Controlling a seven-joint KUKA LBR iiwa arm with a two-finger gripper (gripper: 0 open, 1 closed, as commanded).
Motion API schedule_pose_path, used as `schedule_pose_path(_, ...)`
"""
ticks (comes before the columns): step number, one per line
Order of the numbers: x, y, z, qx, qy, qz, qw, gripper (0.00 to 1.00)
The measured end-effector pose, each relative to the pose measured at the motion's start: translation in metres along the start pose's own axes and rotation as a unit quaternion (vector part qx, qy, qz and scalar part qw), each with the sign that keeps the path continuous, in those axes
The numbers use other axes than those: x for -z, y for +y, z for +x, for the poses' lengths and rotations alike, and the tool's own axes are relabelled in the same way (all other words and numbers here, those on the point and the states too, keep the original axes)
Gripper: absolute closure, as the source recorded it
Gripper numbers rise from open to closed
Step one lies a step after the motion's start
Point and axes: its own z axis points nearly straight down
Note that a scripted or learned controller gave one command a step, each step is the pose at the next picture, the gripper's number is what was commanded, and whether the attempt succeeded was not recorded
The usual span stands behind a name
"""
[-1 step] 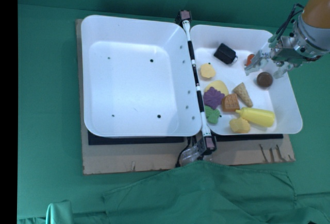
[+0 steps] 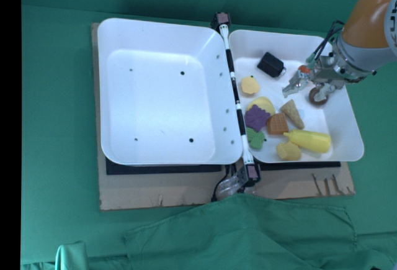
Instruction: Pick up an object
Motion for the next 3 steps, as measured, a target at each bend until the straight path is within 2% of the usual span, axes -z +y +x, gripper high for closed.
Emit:
schedule_pose_path(1,0.08,-0.01,-0.005,0.001,-0.001,-0.008,1.0,0.0)
schedule_pose_path(2,0.188,-0.025,-0.024,0.001,-0.003,-0.01,0.9999,0.0)
schedule_pose_path(3,0.091,0.011,-0.032,0.001,0.001,0.001,1.0,0.0)
